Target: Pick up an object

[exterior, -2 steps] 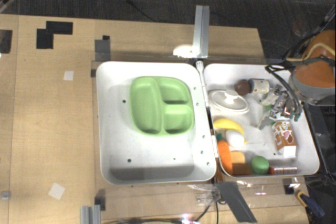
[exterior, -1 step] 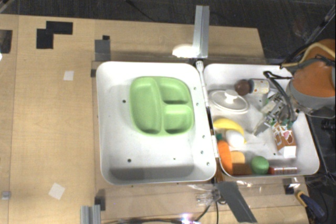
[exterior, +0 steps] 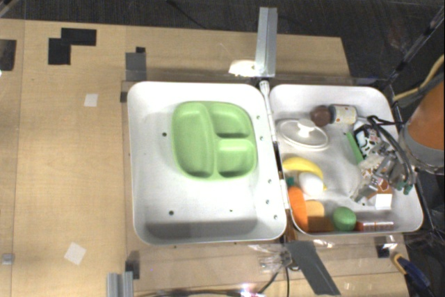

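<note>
Where clutter crowds the right bin (exterior: 389, 97) — gripper (exterior: 379, 181) near its right wall.

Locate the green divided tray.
The green divided tray lies in the left bin, nearer its right wall, across the divider from the white bowl.

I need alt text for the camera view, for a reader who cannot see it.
The tool of a grey arm is low in the right white bin, among small things: a white bowl, a banana, a green ball. The left white bin holds a green divided tray.
</note>
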Available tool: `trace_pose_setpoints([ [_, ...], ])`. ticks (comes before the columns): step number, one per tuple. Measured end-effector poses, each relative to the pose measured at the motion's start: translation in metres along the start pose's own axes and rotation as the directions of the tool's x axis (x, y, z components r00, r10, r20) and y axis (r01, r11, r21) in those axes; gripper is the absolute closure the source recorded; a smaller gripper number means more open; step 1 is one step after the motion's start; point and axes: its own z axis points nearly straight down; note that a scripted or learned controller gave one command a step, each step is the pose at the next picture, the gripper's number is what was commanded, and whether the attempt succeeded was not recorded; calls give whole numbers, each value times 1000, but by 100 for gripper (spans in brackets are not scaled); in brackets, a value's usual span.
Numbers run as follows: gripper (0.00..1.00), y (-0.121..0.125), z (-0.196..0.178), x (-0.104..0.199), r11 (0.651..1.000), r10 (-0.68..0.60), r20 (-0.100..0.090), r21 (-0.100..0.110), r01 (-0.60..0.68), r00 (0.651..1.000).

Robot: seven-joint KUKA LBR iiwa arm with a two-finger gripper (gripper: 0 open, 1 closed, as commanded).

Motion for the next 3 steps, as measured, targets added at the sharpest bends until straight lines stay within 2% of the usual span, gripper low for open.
trace_pose_setpoints([
  [1, 0, -7, 17, 15, 1000, 11, 13, -4, -11, 1000],
  [2, 0, -9, 17, 15, 995, -100, 13, 0, 100, 995],
  [3, 0, -9, 17, 15, 991, -131, 13, 1, 131, 991],
])
